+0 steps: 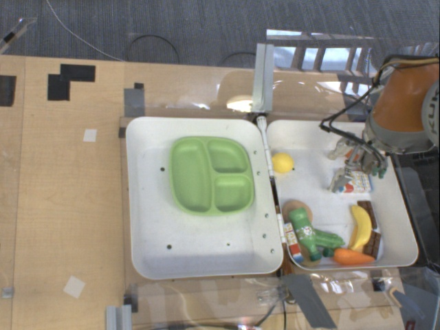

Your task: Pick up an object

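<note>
Gripper [352, 169] over the right bin [313, 139], nothing clearly held.

I can't tell how the fingers stand. Just below them lies a small white packet [349, 182]; farther below, banana [360, 226] and carrot [352, 256]; lemon [282, 162] to their left; green bottle [309, 235] below-left.

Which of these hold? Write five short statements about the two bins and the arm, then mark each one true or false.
1. The green divided plate lies in the left bin. True.
2. The banana lies in the left bin. False: it lies in the right bin, near its right wall.
3. The yellow lemon sits near the wall between the bins. True.
4. The gripper hovers over the green plate. False: it is over the right bin's upper right part.
5. The orange carrot lies by the right bin's near edge. True.
</note>
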Robot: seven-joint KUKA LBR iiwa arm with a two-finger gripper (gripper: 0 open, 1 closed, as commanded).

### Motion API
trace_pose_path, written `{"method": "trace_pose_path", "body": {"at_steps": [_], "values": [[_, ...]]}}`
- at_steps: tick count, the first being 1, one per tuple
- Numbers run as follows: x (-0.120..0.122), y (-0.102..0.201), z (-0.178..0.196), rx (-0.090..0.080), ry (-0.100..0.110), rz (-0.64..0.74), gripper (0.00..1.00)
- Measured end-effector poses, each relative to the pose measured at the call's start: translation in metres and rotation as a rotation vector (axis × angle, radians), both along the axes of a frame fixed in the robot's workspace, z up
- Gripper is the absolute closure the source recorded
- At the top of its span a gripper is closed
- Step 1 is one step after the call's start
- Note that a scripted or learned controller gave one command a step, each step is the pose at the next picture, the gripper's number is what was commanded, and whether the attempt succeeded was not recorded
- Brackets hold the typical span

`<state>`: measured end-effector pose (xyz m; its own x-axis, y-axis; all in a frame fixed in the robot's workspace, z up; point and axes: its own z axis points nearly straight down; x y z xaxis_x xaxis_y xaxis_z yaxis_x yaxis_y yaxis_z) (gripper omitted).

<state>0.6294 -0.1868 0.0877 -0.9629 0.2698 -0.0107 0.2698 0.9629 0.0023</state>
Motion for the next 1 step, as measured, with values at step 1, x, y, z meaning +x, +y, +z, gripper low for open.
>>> {"method": "trace_pose_path", "body": {"at_steps": [1], "values": [[-0.0185,0.0284,0.0008,0.001,-0.001,-0.097,0.0]]}}
